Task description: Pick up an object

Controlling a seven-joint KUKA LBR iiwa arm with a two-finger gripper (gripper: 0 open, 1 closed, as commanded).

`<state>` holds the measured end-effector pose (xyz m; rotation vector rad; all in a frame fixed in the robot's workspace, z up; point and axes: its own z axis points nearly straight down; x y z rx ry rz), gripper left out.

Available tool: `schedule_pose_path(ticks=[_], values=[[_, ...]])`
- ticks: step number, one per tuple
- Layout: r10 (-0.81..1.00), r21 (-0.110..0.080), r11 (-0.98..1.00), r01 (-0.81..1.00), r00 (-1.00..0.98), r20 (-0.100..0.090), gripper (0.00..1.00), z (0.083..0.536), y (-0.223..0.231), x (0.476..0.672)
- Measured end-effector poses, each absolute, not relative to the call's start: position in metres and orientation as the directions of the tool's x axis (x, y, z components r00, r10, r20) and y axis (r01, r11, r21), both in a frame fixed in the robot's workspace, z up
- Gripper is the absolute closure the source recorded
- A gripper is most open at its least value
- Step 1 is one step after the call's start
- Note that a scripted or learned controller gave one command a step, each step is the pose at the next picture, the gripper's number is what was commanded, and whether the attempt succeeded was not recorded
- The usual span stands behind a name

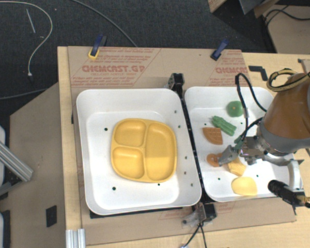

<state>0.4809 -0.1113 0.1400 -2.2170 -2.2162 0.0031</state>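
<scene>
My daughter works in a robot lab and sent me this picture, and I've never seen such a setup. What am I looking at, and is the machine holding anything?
This is one camera fixed above a bench, looking down at a slant. The bench holds two shallow white bins. The left bin contains a yellow divided plate. The right bin holds small toy-like pieces: a green round piece, a green long piece, an orange-brown piece, a small brown piece and two pale yellow pieces. The grey and orange shape on the right is a robot arm. Its gripper sits low among the pieces; I can't tell whether it holds one.
</scene>
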Motion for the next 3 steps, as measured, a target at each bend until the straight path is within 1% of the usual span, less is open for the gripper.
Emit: schedule_pose_path(ticks=[1,2,3], values=[[1.000,0.004,-0.002,1.000,0.002,-0.003,0.00,0.090,-0.113,0.482],[1.000,0.024,-0.003,1.000,0.003,-0.009,1.00,0.108,-0.114,0.488],[1.000,0.006,0.002,1.000,-0.002,-0.001,1.00,0.158,-0.106,0.495]])
